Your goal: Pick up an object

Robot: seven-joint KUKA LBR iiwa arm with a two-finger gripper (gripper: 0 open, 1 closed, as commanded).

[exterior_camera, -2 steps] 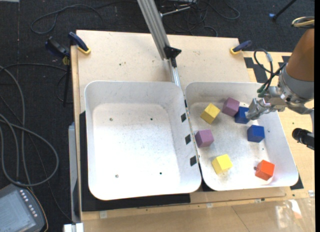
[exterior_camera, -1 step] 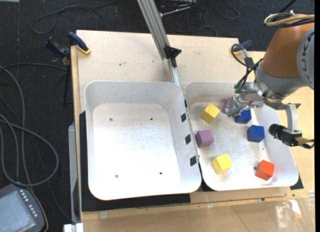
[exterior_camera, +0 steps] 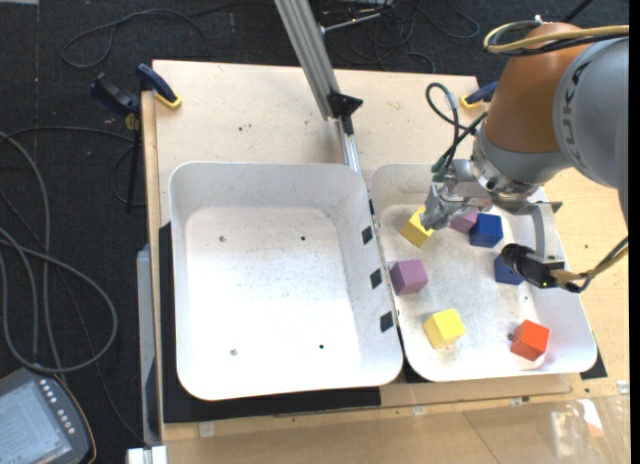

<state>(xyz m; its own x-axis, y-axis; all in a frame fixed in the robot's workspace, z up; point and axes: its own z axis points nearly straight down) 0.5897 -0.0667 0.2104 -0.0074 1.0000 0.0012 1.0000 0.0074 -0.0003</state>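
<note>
Touching the yellow cube [exterior_camera: 417,228], fingers [exterior_camera: 437,214] at its right edge, their spread impossible to tell.

A metal rail [exterior_camera: 305,37] is slanting across the bench [exterior_camera: 250,112] toward the bins. Blue-and-yellow clamps [exterior_camera: 160,87] are gripping the bench's far left corner. Black cables [exterior_camera: 80,252] are trailing over the dark floor [exterior_camera: 60,12] at left. A pendant [exterior_camera: 35,422] is lying at bottom left.
</note>
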